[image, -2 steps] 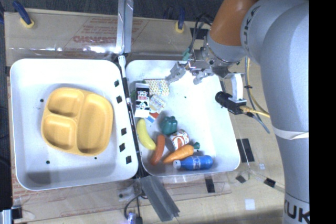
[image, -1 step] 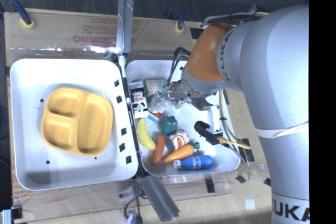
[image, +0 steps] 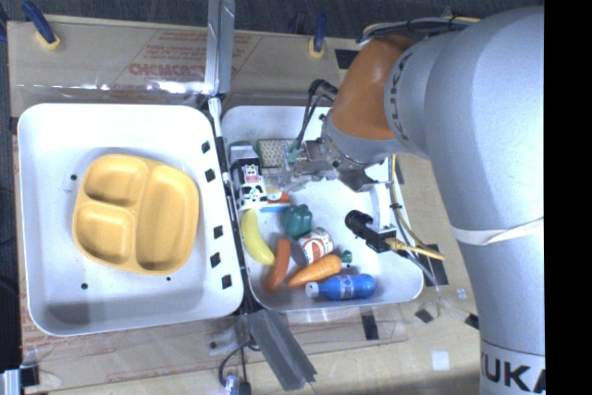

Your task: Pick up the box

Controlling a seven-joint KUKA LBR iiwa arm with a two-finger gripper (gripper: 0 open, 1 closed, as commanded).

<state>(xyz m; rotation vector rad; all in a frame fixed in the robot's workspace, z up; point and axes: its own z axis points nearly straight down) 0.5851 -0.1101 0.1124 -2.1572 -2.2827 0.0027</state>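
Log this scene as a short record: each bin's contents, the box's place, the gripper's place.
left bin: yellow tray
right bin: box, banana, green pepper, can, carrot, blue bottle
box place: lying by the right bin's left wall, just beyond the banana
gripper place: over the right bin's far half, to the right of the box
task state: box not lifted
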